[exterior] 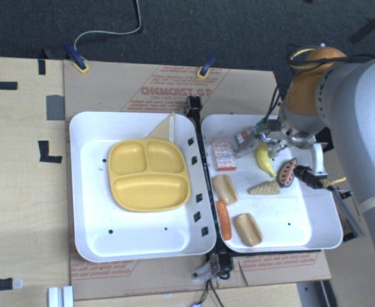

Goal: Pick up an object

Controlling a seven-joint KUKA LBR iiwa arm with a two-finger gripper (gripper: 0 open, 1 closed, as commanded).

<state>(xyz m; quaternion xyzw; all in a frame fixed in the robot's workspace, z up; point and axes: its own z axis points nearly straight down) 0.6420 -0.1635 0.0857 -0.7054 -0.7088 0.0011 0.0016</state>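
My gripper (262, 139) hangs over the upper part of the right bin (302, 226), reaching in from the right. Just below it lies a yellow banana (264, 160), whose top end sits under the gripper's metal parts; whether they touch is unclear. A red-and-white packet (224, 155) lies to the left of the gripper. A watermelon slice (287, 172) and a waffle cone (264, 188) lie below and to the right. A tan bread roll (225, 188), an orange sausage (223, 217) and a brown bun (248, 229) lie along the bin's left and front.
The left bin (91, 171) holds a yellow divided plate (150, 174). A black ridge (198, 165) separates the two bins. The grey arm (347, 107) with its orange band (305, 85) covers the right bin's far right corner.
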